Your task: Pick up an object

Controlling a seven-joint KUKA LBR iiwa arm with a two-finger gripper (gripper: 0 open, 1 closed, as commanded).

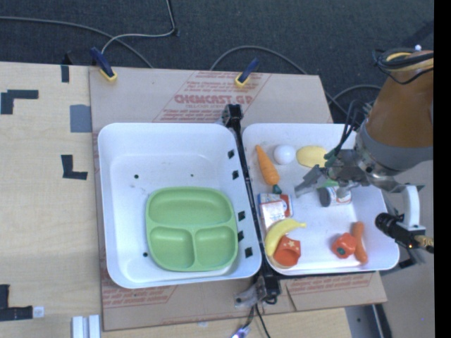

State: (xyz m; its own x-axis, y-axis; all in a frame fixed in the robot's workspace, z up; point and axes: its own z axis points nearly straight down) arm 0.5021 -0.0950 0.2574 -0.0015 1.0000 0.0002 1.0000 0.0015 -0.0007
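My gripper [325, 189] hangs over the middle of the right bin [310, 258], its dark fingers spread open with nothing between them. Around it lie a carrot [266, 165], a white ball [284, 154] and a yellow lemon-like piece [311, 155] toward the far side. A small red and white packet [273, 207], a banana [280, 232] and a red-orange piece [285, 251] sit at the bin's near left. An orange and red toy [350, 243] rests at the near right. A small white and red item [343, 195] lies just right of the fingers.
The left bin [120, 146] holds a green divided plate [191, 229]. A black divider with clips [242, 182] runs between the bins. Cardboard [204, 94] underlies both, held by yellow and blue clamps [104, 64]. Cables cross the dark floor behind.
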